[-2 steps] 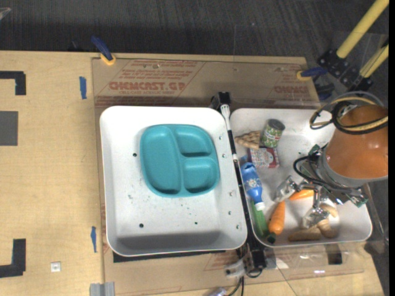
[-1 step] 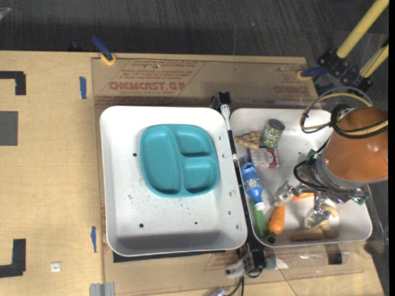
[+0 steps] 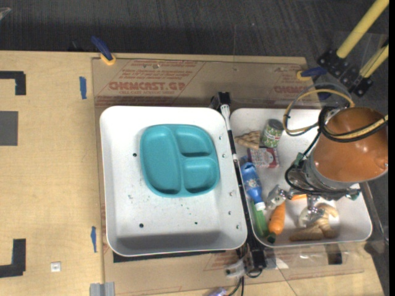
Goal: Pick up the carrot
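The orange carrot (image 3: 278,218) lies in the right bin (image 3: 364,227), near its front left, pointing up and to the right. My gripper (image 3: 297,202) hangs low over the bin just right of the carrot's upper end, under the orange wrist band (image 3: 350,153). The wrist hides much of the gripper and the carrot's upper tip.
Left bin (image 3: 123,227) holds a teal divided plate (image 3: 180,159). Crowded around the carrot are a blue bottle (image 3: 251,184), a green piece (image 3: 260,219), a green can (image 3: 272,132), a pink packet (image 3: 265,158) and a brown stick (image 3: 311,234). A black divider (image 3: 234,159) separates the bins.
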You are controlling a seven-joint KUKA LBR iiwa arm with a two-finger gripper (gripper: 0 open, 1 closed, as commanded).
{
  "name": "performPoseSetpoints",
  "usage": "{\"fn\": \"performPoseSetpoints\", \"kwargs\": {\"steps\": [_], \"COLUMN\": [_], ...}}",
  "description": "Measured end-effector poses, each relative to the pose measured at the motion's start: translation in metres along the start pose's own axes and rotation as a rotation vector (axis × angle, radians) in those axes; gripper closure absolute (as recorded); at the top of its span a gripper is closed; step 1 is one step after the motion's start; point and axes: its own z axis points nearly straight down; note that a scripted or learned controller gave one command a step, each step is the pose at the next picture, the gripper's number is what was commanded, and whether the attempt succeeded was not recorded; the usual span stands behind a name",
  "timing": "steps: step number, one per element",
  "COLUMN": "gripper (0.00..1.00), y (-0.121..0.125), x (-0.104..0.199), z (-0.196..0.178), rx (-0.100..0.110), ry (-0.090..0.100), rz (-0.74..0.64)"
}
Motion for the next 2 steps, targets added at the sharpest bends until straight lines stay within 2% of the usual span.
{"fn": "performPoseSetpoints", "kwargs": {"steps": [1, 2], "gripper": [0.0, 0.0], "y": [0.0061, 0.006], "x": [0.0058, -0.0029], "z": [-0.0004, 0.0002], "rx": [0.005, -0.003], "ry": [-0.005, 0.003], "rz": [0.244, 0.494]}}
